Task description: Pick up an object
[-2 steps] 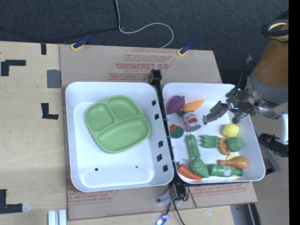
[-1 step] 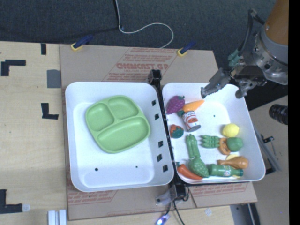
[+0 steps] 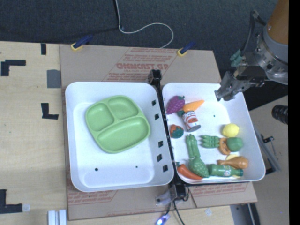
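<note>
My gripper [image 3: 226, 93] hangs over the far right corner of the right bin [image 3: 248, 121], above the bin floor, open with nothing between its fingers. The bin holds several toy foods: purple grapes [image 3: 175, 103], an orange carrot [image 3: 194, 105], a small red-and-white can [image 3: 191, 120], a yellow lemon [image 3: 230, 130], a green lime [image 3: 236, 143], a green corn cob [image 3: 192, 146] and a green bottle [image 3: 226, 171]. All of these lie below and to the left of the gripper, apart from it.
In the left bin [image 3: 75, 139] lies a green divided plate [image 3: 118, 123]. A black divider [image 3: 161, 125] with clips runs between the bins. More toys crowd the right bin's near edge. A white cable [image 3: 140, 29] trails across the dark floor beyond the bench.
</note>
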Robot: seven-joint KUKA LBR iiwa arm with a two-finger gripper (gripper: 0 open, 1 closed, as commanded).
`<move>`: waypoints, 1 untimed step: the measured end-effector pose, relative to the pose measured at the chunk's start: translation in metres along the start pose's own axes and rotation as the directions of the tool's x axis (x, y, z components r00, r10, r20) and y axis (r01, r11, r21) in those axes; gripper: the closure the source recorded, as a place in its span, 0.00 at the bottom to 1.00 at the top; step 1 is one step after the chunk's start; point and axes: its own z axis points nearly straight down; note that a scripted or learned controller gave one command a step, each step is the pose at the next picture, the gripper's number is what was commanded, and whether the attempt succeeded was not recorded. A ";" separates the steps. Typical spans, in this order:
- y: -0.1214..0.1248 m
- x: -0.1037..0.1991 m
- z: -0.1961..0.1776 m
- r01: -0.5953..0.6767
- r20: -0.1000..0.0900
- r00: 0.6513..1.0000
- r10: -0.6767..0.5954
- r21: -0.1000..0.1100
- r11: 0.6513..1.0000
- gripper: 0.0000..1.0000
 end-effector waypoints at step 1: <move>-0.001 0.080 0.013 0.007 -0.003 1.000 -0.007 0.002 1.000 1.00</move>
